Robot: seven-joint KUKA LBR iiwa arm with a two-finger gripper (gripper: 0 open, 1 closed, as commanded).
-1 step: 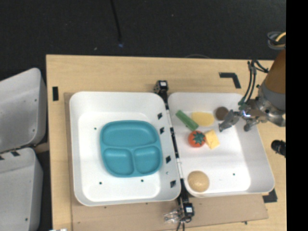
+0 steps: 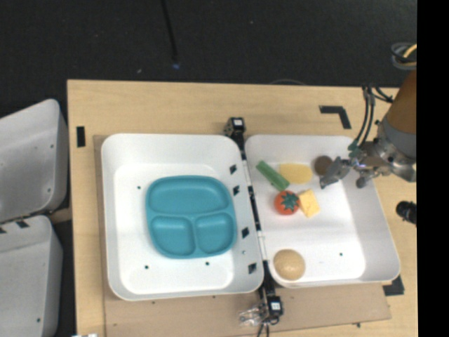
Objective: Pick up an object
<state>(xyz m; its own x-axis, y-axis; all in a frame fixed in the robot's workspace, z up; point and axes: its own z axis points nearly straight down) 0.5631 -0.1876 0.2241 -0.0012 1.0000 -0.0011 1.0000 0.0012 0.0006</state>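
The pale wooden surface (image 2: 175, 107) carries two shallow white plastic bins side by side. The left bin (image 2: 119, 188) holds a teal plastic divided tray (image 2: 189, 214) at its centre. The right bin (image 2: 365, 244) holds the small food toys.

The grey arm with the orange band (image 2: 403, 114) comes in at the 3 o'clock edge, and its end effector (image 2: 345, 175) hangs over the bin's upper right part, fingers spread apart with nothing between them.

In falling size: a pale yellow oval piece (image 2: 295, 173), a tan round bun (image 2: 288, 264) at the bin's 7 o'clock corner, a green stick-like vegetable (image 2: 272, 175) whose long axis runs from 10 to 4 o'clock, a red tomato with a green top (image 2: 285, 202), a yellow cheese wedge (image 2: 309, 204) touching the tomato, and a small brown round piece (image 2: 323, 164).

The brown piece lies just beside the end effector at its 10 o'clock and looks the nearest candidate; the yellow oval lies farther out at 9 o'clock.
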